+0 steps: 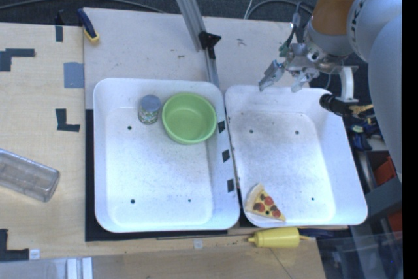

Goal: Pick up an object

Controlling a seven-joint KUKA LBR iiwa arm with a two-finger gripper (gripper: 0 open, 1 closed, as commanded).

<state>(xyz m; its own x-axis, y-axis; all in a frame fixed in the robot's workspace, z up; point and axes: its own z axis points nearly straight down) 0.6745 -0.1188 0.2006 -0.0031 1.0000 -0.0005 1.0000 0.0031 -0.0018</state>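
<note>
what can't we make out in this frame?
- Small can, camera view: label too small and blurred to read.
- Yellow bottle, camera view: partly hidden behind the right bin's front rim.
- Clear plastic container, camera view: cut off by the left edge.

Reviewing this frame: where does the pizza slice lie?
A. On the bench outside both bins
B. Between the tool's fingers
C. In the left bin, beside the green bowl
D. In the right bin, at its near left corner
D: the pizza slice lies on the floor of the right bin, in its near left corner, far from the tool above the far rim.
</note>
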